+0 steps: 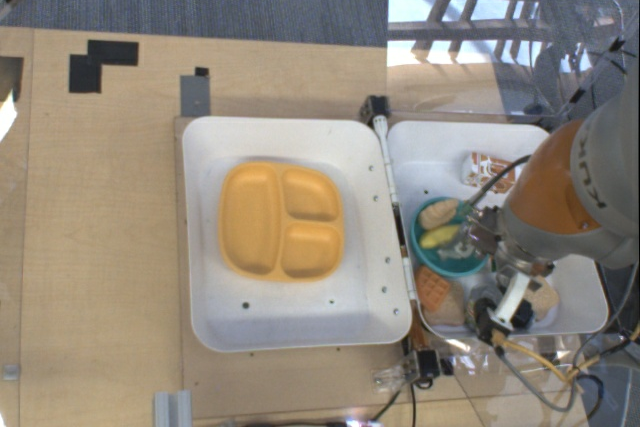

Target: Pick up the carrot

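Pincer [472, 233] hangs over the teal bowl [452, 264] in the right bin [430, 155]; open or closed, cannot tell.

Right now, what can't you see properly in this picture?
In the camera view:
Covered by the arm: the right side of the right bin.
Too small to name: the yellow thing in the teal bowl.
Too blurred to read: the packet.

Single fixed overhead camera, slanted down on both white bins [300, 335].
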